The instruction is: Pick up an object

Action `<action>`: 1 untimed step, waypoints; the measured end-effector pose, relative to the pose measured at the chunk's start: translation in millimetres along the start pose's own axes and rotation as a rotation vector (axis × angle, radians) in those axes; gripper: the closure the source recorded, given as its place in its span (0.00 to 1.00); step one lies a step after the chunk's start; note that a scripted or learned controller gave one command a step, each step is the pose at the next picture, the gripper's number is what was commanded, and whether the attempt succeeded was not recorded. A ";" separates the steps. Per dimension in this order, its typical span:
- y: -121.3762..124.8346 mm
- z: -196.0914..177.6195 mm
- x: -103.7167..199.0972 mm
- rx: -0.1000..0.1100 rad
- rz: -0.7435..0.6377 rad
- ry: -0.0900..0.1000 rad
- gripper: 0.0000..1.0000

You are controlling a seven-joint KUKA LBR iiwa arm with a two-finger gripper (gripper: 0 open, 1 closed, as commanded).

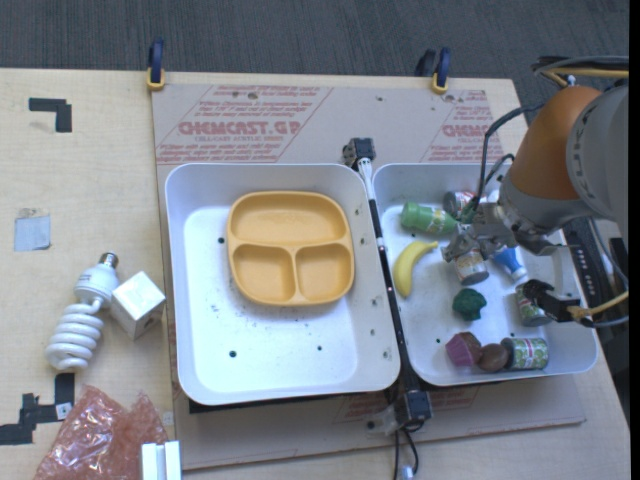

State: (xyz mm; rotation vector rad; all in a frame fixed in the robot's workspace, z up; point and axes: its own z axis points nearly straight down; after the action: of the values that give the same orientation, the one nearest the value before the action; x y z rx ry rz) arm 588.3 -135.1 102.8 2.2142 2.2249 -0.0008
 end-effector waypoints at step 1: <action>5.9 -112.4 40.2 0.000 0.002 0.001 1.00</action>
State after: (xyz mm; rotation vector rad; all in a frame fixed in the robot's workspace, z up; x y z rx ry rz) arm 593.8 -94.6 215.1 2.2174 2.2228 -0.0004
